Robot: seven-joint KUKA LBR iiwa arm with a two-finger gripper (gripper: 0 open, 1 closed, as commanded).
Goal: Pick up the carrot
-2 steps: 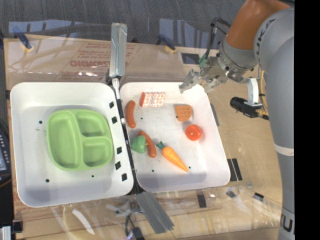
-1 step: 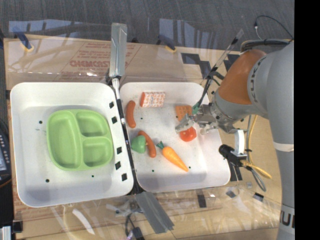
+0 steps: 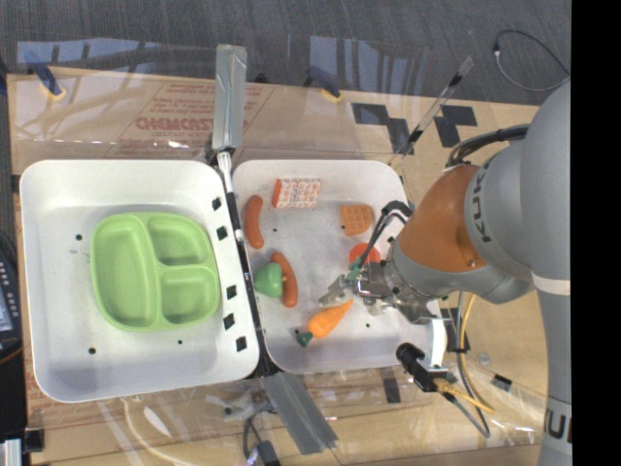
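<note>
The carrot [image 3: 328, 319] is orange with a small green top at its lower left end. It lies flat near the front of the right bin [image 3: 320, 175], slanting up to the right. My gripper [image 3: 353, 287] hangs low over the bin, just above and right of the carrot's thick end, close to it or touching it. The orange-banded wrist [image 3: 441, 231] sits behind it on the right. Nothing is visibly lifted off the bin floor.
The right bin also holds a green pepper [image 3: 269, 280], two sausages [image 3: 254, 221] [image 3: 285, 278], a pink wafer block [image 3: 296, 193], an orange waffle [image 3: 356, 218] and a red piece [image 3: 365, 253] beside the gripper. A green divided plate [image 3: 155, 268] lies in the left bin [image 3: 49, 260].
</note>
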